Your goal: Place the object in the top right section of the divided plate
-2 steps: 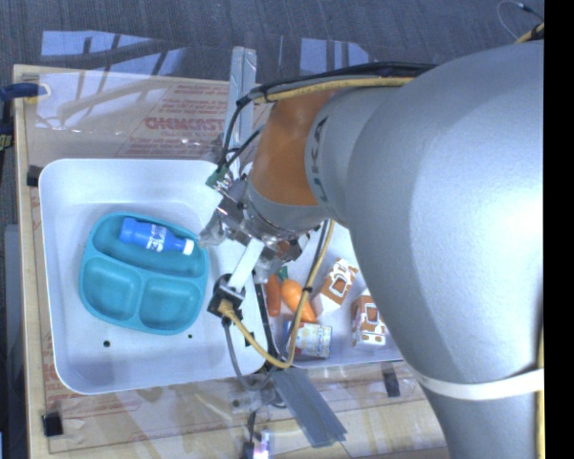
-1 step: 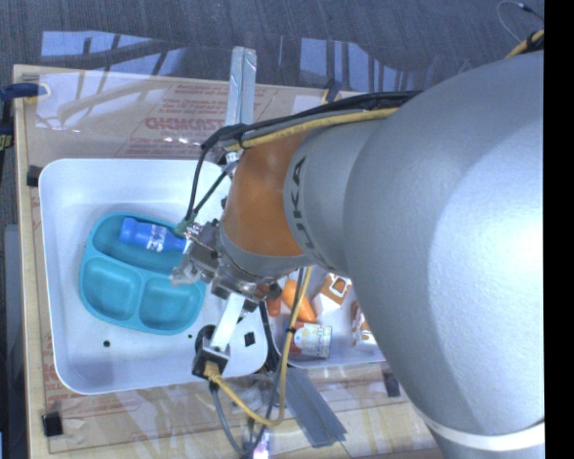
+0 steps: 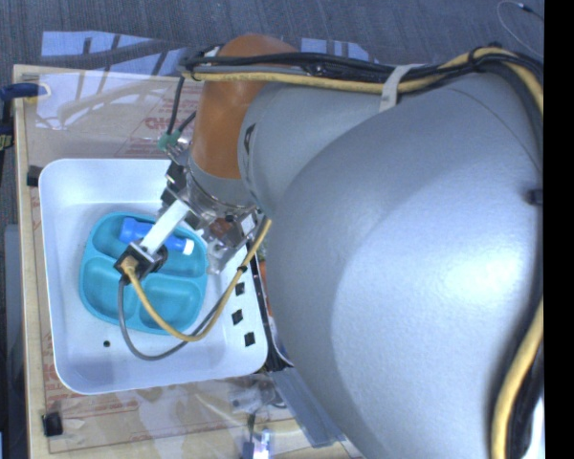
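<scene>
Plastic, likely light, stiff and slick, the small blue-and-white cylinder [image 3: 135,229] lies across the upper part of the turquoise divided plate [image 3: 168,304] in the left white bin [image 3: 65,191], best pinched across its middle; the gripper [image 3: 213,229] cannot be told released or clenched.

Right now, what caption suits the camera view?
Grey robot arm above a turquoise divided plate in a white bin, small blue object in the plate's upper part.
</scene>
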Controlling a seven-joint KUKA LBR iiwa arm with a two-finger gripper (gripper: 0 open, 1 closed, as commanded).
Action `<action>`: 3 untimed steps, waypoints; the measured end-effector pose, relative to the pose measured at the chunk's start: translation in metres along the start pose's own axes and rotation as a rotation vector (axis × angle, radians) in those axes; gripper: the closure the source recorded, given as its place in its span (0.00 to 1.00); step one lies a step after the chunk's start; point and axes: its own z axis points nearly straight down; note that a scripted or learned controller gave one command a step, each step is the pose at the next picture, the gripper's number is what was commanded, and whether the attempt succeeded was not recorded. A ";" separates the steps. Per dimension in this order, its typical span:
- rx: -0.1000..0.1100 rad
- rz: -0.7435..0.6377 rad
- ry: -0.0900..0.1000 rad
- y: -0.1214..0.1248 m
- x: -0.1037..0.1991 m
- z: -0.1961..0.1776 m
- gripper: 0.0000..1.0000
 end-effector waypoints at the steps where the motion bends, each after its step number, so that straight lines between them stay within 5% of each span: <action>1: 0.000 -0.030 -0.004 0.023 -0.037 0.047 0.00; 2: 0.005 -0.036 -0.008 0.022 -0.037 0.040 1.00; 3: 0.003 -0.227 -0.003 0.011 -0.025 0.042 1.00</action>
